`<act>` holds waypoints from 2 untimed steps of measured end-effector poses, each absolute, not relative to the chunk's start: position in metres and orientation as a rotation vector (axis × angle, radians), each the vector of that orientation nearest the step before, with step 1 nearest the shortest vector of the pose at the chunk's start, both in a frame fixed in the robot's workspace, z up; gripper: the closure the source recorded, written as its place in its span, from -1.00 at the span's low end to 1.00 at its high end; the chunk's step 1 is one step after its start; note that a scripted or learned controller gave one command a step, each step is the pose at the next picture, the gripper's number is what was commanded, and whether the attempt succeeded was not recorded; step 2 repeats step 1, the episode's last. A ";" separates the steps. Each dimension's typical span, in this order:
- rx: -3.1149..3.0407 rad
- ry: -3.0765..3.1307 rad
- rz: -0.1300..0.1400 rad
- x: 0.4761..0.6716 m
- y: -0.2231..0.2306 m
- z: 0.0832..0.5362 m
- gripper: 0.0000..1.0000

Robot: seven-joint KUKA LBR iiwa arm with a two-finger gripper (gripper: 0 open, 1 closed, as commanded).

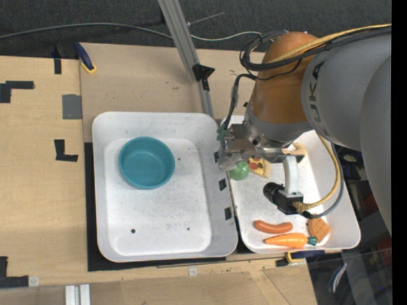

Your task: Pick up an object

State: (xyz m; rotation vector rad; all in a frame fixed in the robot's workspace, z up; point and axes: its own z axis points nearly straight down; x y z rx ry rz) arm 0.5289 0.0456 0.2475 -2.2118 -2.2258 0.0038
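Gripper (236, 161) sits low over the right bin (346, 234) at its upper-left corner, directly above a small green ball (240, 170); whether its fingers are spread or pinched cannot be told. From the ball, toward five o'clock, a red sausage (273, 226) and an orange carrot (285, 239) lie side by side, a cracker (319, 229) just beside them. At nine o'clock, a teal bowl (147, 162) rests in the left bin (105, 170)

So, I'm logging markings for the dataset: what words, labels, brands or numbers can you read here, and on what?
"UKA": dark letters running down the grey arm casing, probably part of the brand name; the start is cut off.
Nothing readable on the bins, the blue bowl or the toy food.
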 end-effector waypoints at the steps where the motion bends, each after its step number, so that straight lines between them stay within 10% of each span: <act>1: -2.211 -2.227 0.004 0.510 0.099 0.239 1.00; 2: -2.211 -2.227 0.004 0.510 0.099 0.239 1.00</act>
